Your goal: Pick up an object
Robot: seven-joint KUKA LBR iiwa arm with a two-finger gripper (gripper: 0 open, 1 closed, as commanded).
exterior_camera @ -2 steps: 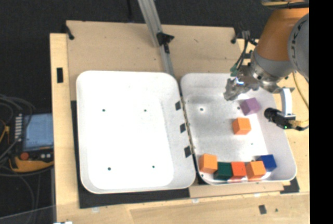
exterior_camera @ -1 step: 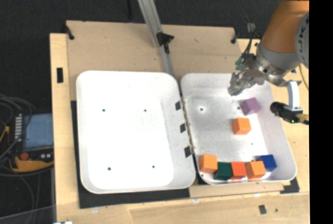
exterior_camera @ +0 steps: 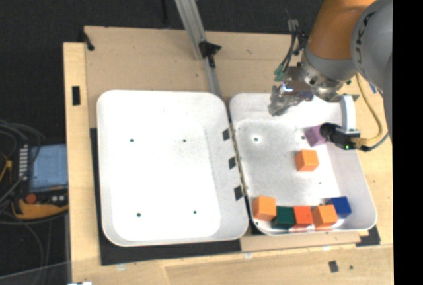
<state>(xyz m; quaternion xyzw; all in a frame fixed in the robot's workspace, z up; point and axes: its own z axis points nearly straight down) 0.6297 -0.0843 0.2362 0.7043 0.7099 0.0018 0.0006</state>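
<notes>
The claw hangs over the right shallow white plastic bin at its twelve o'clock rim; whether it is clenched I cannot tell. An orange cube lies mid-bin, a purple block at its one o'clock. Orange, green and blue blocks line the six o'clock wall.
</notes>
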